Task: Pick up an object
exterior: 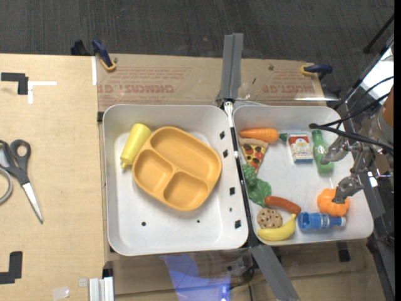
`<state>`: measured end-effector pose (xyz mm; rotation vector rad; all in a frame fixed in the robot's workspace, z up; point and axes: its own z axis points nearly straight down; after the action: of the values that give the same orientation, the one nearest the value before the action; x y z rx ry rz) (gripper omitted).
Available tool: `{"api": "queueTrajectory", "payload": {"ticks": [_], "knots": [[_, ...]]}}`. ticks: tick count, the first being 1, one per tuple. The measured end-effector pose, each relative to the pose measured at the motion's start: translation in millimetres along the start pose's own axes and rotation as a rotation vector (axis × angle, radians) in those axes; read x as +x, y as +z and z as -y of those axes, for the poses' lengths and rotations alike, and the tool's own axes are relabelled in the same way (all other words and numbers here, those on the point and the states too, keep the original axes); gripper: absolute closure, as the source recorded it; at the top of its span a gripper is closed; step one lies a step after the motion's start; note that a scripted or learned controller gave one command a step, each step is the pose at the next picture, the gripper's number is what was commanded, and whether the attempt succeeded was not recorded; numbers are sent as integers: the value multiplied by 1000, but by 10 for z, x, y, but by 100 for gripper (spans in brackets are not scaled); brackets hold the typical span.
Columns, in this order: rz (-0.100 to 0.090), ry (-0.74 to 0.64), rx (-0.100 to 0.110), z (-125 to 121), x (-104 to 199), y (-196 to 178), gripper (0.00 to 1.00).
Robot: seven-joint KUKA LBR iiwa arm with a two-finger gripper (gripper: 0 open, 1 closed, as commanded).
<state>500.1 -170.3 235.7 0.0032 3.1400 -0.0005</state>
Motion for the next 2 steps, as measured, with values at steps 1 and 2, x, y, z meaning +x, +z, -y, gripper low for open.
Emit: {"api": "queueTrajectory", "payload": {"ticks": [1, 2], "knots": [[4, -40, 1, 362, -31, 1313, 0], [35, -101, 10, -17, 38, 1351, 0]]}}
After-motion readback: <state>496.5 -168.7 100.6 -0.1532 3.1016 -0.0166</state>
